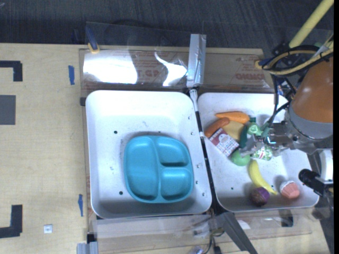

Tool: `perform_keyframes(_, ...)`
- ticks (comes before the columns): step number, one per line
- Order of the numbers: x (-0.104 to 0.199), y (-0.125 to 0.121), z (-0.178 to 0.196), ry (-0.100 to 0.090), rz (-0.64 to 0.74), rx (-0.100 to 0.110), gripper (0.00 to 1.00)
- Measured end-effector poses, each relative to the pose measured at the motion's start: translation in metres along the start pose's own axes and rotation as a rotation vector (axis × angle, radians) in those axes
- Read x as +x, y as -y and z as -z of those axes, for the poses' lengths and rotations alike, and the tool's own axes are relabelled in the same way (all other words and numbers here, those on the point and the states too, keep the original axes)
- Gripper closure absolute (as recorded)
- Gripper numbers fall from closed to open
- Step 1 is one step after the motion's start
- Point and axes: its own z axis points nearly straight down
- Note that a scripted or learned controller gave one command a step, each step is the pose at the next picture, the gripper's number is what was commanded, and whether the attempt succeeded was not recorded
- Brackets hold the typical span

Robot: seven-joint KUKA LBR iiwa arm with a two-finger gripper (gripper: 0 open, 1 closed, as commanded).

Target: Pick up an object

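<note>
Along the lower edge of the frame, the bench (42, 142) ran pale and bare on the left, with black tape marks at its left side. Just above that edge, in the lower right, the right bin (233, 194) held a dark purple round fruit (259, 196) beside a small pink cupcake-like toy (290, 190). A yellow banana (258, 175) lay just above the purple fruit, touching it. Left of them, the left bin (106, 110) carried a blue divided plate (158, 167) in its lower middle.

Farther up the right bin, the gripper (259, 142) sat low over a cluster of items at mid-right of the frame; whether its claw was spread or pinching anything could not be told from the clutter under it. A green piece (241, 160) and a red-and-white packet (225, 142) lay just left of it. Above those rested an orange carrot (233, 117). The arm (315, 97) entered from the right, its orange band showing in the upper right, with yellow cabling above.
</note>
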Motion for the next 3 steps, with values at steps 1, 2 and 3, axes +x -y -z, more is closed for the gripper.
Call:
perform_keyframes(1, 0.015, 0.014, 0.034, 0.003, 0.151, -0.007, 0.00)
perform_keyframes(2, -0.006, 0.004, -0.130, 0.004, 0.277, -0.010, 0.00)
perform_keyframes(3, -0.039, -0.062, -0.091, 0.003, 0.476, -0.006, 0.00)
